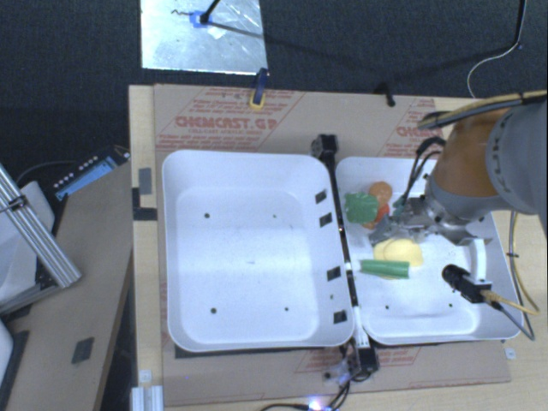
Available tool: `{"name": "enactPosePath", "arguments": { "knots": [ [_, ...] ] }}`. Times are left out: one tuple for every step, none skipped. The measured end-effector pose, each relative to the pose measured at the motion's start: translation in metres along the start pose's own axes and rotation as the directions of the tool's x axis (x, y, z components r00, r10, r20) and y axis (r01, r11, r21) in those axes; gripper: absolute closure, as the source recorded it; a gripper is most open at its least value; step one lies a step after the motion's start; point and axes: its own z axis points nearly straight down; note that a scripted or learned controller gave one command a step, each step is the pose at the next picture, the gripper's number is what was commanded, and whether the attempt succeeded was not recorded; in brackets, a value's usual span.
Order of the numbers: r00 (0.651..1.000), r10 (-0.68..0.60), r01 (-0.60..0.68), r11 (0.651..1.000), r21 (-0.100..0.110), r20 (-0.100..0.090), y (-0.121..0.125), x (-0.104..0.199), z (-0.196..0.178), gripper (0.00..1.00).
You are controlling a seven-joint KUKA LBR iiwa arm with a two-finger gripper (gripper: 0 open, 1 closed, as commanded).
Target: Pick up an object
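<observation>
A yellow object (401, 251) lies in the right bin (428, 336), a little left of that bin's middle. Its lower edge touches a green stick (384, 268), which lies nearly level and reaches close to the bin's left wall. Higher up, near the upper left corner of the same bin, a green object (360, 205) sits close against the left wall. An orange object (380, 192) is right beside it, on its upper right.

The claw (401, 225) hangs between these two groups, just above the yellow object and just right of the green one. Whether it is wide or narrow cannot be told, and nothing can be seen held in it. The grey arm (484, 165) with its orange band comes in from the right of the frame and covers the bin's upper right corner.

All four things crowd the left half of the right bin. The white floor toward its lower edge and lower right corner shows open, as does a strip below the green stick.

The left bin (248, 259) fills the middle of the frame, its white floor showing from wall to wall. The two bins meet along a dark seam with black clips (334, 274). Both rest on a brown printed sheet (224, 120) on the table, and a silver sheet (203, 24) lies beyond it at the upper left.
</observation>
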Motion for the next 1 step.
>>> {"name": "enactPosePath", "arguments": {
  "knots": [
    [1.0,0.004,-0.004,1.0,-0.015,0.007,0.0041,-0.0053,-0.0189,1.0]
  ]
}}
